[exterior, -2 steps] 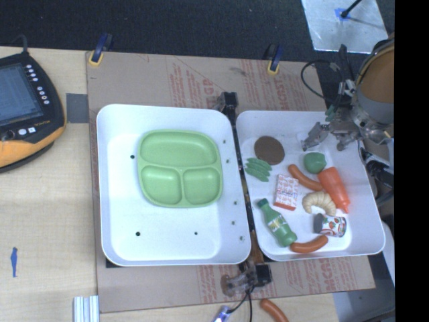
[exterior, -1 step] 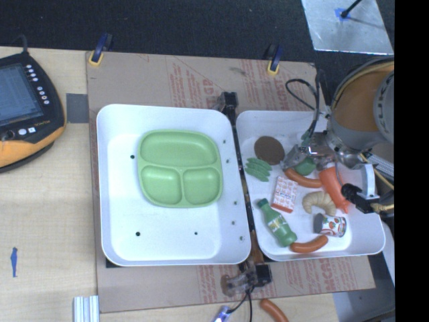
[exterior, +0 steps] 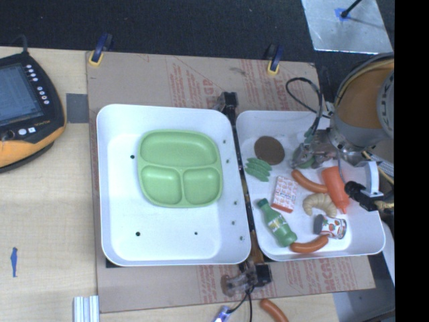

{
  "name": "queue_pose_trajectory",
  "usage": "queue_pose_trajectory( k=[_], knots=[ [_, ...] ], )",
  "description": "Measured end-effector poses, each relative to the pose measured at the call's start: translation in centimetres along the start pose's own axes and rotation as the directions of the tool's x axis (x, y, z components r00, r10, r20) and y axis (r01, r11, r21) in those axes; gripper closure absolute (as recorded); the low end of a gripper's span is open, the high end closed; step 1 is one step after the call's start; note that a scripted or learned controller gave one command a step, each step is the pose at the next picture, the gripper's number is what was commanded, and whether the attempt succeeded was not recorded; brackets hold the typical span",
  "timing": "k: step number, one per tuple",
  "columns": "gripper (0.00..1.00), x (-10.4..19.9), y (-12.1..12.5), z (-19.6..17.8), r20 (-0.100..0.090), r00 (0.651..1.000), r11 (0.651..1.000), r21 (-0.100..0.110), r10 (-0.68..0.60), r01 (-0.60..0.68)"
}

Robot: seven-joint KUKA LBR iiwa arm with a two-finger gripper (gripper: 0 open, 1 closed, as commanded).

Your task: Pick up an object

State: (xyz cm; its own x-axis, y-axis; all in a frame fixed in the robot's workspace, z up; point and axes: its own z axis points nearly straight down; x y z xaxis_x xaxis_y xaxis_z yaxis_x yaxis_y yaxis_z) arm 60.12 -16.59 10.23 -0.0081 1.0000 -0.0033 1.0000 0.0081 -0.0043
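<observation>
While nothing is lifted yet, the gripper (exterior: 310, 151) sits low over the right bin (exterior: 375, 243), at its far edge.

Pick not done, judging by the layout: every item lies on the bin floor. Using the brown disc (exterior: 269, 149) as landmark: gripper just right of it, metal parts bunched; whether it is parted or clenched, cannot tell, and nothing shows as grasped. Green leafy piece (exterior: 258, 168) just below-left of the disc; printed card (exterior: 285, 194) below it; green bottle (exterior: 277, 224) further below, tilted. Orange carrot (exterior: 336, 186) and red sausage (exterior: 310, 179) lie right and below the disc, close under the gripper; a second sausage (exterior: 309, 245) at the near rim. Arm enters from the right, grey wrist with orange band (exterior: 362, 102) above the disc's right side, bent down. Left bin (exterior: 117, 243) holds a green divided tray (exterior: 179, 168). Left to do: close on one item and raise it.
</observation>
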Motion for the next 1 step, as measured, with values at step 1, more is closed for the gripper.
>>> queue_pose_trajectory(
  k=[1],
  knots=[
    [1.0, 5.8, 3.37, -6.51, -0.004, 1.0, 1.0, -0.002, 0.004, -0.004]
  ],
)
